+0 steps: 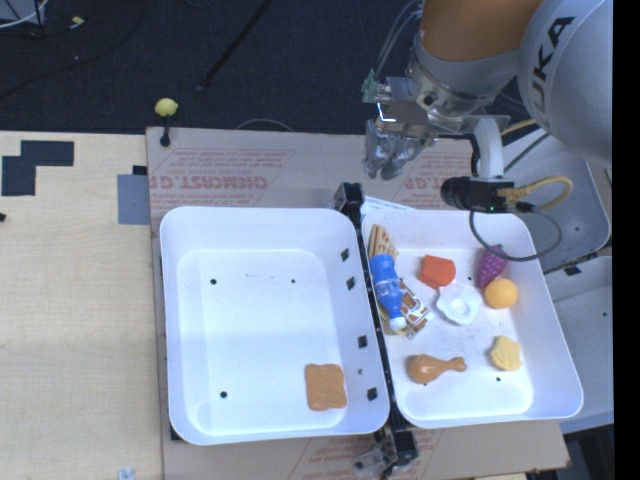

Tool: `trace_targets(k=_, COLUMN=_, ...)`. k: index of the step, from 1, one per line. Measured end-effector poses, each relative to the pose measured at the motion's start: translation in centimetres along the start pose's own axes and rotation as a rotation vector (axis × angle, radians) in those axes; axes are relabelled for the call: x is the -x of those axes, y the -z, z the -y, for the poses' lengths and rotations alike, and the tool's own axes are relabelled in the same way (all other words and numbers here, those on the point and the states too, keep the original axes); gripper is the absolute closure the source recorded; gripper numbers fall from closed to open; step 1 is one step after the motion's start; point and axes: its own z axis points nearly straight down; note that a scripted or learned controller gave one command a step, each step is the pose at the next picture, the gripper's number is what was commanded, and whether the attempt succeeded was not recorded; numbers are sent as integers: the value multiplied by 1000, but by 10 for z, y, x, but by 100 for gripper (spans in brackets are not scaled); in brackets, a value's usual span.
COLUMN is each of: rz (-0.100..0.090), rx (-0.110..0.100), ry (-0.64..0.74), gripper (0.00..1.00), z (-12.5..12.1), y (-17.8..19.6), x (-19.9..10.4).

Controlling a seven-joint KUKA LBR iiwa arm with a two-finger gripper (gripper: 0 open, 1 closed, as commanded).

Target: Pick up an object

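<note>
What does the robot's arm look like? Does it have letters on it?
The arm is big, round and light grey, with an orange band above the wrist. Dark letters "KA" are printed on its side. Thin cables loop beside the wrist, and the hand is a small grey metal piece.

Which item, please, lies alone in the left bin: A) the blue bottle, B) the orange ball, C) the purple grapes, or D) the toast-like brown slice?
D: the brown slice rests near the front right corner of the left bin, while the bottle, ball and grapes sit in the right bin.
</note>
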Motion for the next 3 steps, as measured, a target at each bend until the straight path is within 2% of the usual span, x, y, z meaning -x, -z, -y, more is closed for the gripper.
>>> trace_targets(k=1, rz=1, rx=-4, ry=0, gripper=100, z=17, y=-85, x=-55)
trace_targets(k=2, rz=5, rx=-7, ry=-8, gripper=100, z=48, y=-187, x=-16)
trace_targets(k=3, rz=0, rx=25, ry=-4, gripper=100, z=13, y=-26, x=-23)
